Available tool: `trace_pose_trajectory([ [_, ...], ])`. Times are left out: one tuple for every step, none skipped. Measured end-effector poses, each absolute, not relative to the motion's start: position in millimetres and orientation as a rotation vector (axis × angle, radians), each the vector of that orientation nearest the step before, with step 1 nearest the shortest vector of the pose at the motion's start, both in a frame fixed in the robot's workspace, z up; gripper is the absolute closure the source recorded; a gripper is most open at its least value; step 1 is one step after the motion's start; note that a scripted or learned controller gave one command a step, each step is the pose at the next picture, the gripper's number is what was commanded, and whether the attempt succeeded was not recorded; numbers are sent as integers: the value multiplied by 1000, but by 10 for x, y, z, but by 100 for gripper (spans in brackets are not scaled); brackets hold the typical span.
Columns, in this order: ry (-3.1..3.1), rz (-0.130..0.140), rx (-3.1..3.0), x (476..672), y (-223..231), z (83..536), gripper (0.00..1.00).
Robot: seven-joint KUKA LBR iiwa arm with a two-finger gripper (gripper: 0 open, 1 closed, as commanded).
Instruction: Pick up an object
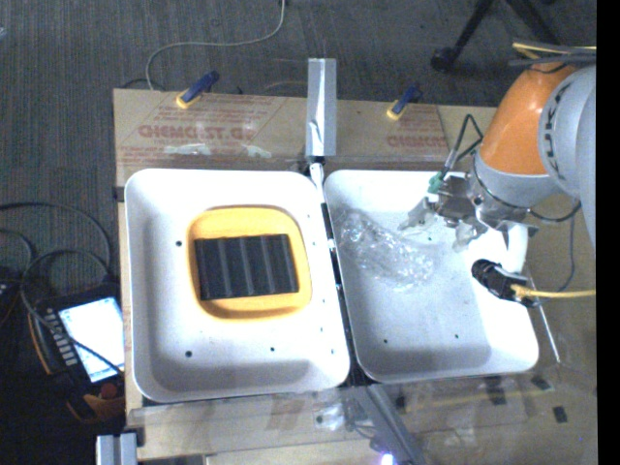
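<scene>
A yellow tray-like object (251, 263) with a black ridged panel in its middle lies flat in the left bin (155, 347). A crumpled clear plastic wrap (383, 248) lies in the upper middle of the right bin (455, 347). My gripper (438, 226) hangs over the right bin's upper right part, just right of the clear wrap. It is open, with nothing between its fingers. The orange band of the arm (518, 134) shows above the wrist, at the bin's far right corner.
A black connector with a yellow cable (499, 279) hangs over the right bin's right side. A metal post (321, 105) stands at the back between the bins. Blue clamps (197, 88) hold the cardboard base. A tablet (82, 332) lies on the floor at left.
</scene>
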State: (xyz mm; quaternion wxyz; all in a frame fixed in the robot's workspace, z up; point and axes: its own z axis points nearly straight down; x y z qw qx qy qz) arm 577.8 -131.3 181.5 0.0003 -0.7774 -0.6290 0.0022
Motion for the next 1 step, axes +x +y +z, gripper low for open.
trace_pose_trajectory([
  [-2023, -3, -2407, 5906, -1173, 957, 0],
])
